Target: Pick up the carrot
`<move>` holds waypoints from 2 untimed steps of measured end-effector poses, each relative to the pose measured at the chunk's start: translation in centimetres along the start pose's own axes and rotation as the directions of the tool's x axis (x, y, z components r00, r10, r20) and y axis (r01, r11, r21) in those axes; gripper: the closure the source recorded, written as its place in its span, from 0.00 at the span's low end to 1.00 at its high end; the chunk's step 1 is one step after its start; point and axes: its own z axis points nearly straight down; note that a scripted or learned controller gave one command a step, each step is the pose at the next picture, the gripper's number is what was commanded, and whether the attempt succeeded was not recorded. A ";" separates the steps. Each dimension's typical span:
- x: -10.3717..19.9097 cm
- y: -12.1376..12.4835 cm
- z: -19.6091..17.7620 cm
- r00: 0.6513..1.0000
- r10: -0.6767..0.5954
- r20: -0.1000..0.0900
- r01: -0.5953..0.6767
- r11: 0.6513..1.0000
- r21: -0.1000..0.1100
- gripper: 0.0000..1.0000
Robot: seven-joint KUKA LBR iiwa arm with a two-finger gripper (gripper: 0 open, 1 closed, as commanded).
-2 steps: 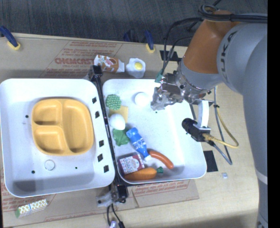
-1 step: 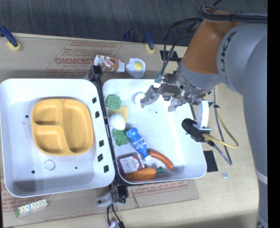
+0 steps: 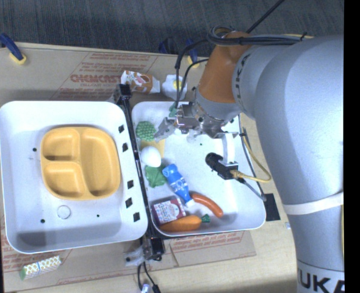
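You see the carrot point(image 3: 182, 224) lying at the right bin's point(image 3: 248, 205) near edge; the gripper point(image 3: 181, 122) hangs well apart.

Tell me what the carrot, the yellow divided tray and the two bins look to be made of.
The carrot looks like moulded plastic toy food: even orange with a slight sheen, green tip. The yellow tray seems matte plastic, with soft rounded compartment edges. The left bin and right bin appear thin white plastic, smooth, with rounded corners. None is certain from above.
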 end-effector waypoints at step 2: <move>-0.7 0.4 3.8 0.999 0.048 0.000 -0.048 0.999 0.003 1.00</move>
